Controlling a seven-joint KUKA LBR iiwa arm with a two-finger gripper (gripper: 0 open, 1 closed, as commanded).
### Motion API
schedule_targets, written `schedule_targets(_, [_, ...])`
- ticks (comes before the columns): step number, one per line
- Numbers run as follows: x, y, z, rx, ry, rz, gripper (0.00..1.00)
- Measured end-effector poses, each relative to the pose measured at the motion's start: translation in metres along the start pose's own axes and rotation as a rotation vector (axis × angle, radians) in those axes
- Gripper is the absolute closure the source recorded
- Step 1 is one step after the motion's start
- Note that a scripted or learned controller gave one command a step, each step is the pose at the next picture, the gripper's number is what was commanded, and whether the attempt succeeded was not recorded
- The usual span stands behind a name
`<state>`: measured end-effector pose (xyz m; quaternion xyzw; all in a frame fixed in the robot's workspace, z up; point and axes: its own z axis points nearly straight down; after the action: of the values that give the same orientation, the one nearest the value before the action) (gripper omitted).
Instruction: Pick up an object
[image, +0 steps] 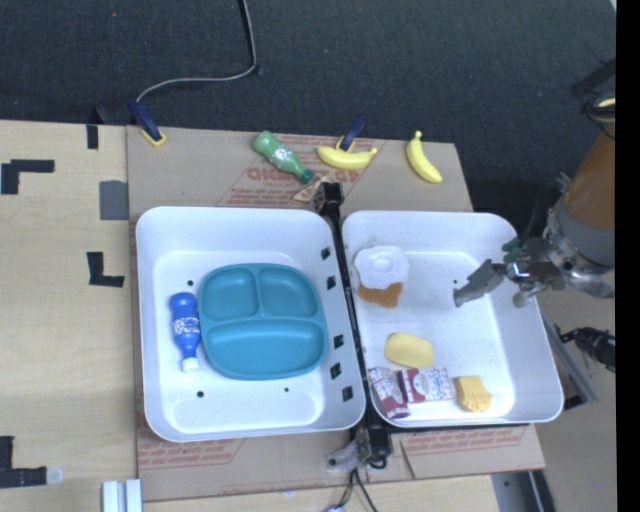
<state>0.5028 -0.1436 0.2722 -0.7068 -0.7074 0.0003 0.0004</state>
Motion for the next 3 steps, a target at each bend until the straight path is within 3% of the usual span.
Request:
schedule_targets(1, [0.038, 0.015, 0.113, 0.003, 0.001, 0.000, 0.00])
schedule_targets(2, [0.044, 0.011, 0.186, -0.002, 0.000, 0.001, 0.00])
schedule_targets(3, [0.042, 0.012, 0.175, -0.007, -0.002, 0.003, 1.00])
